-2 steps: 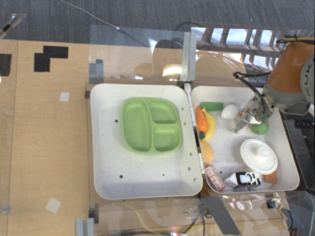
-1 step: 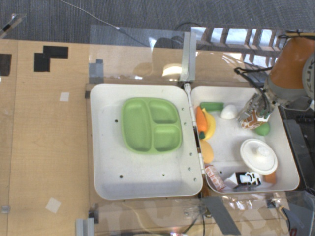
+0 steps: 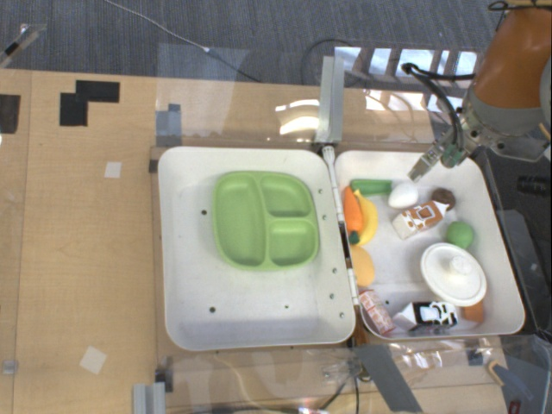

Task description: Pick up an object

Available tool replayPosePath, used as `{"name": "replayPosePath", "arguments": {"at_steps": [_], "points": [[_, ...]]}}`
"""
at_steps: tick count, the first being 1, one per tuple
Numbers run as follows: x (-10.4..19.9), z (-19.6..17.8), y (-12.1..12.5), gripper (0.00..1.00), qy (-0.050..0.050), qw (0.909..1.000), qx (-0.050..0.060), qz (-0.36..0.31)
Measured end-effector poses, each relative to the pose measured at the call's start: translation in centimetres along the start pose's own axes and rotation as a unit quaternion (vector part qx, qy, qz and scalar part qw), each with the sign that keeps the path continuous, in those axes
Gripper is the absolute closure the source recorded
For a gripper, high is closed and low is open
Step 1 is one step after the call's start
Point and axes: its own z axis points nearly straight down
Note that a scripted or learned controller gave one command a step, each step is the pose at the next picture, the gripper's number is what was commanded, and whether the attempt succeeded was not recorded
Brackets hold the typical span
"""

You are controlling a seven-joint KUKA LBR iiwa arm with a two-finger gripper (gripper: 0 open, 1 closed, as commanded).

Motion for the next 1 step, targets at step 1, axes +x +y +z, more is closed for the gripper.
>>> {"name": "replayPosePath", "arguments": {"at_steps": [1], "points": [[5.58,-6.49,5.52,1.0,0.003,0.9983,0.002,0.058]]}}
